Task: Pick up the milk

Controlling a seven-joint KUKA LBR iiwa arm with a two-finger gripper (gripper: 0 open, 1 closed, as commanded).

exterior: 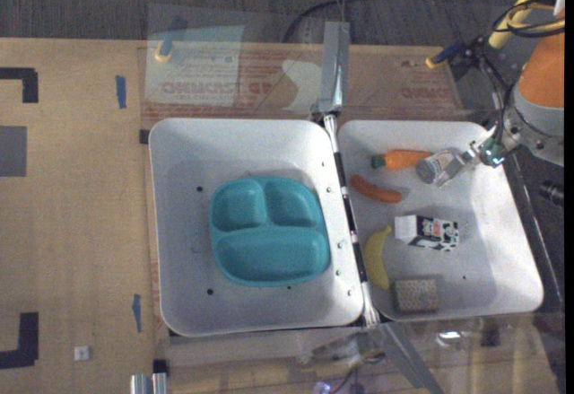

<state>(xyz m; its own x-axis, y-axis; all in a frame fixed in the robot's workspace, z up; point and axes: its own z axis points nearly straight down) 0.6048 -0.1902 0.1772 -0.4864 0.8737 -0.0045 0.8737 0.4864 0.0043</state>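
The milk [428,232] is a small white carton with black cow patches, lying on its side in the middle of the right bin [502,249]. My gripper [442,167] hangs over the far part of that bin, just right of the carrot's tip and some way beyond the milk. Nothing is seen held in it. The grey arm with its orange band [547,87] comes in from the upper right.
Around the milk lie an orange carrot [404,159], a red pepper [377,191], a yellow banana [378,258] along the left wall and a tan speckled sponge [417,294] at the front. The left bin [179,168] holds a teal divided plate [268,231].
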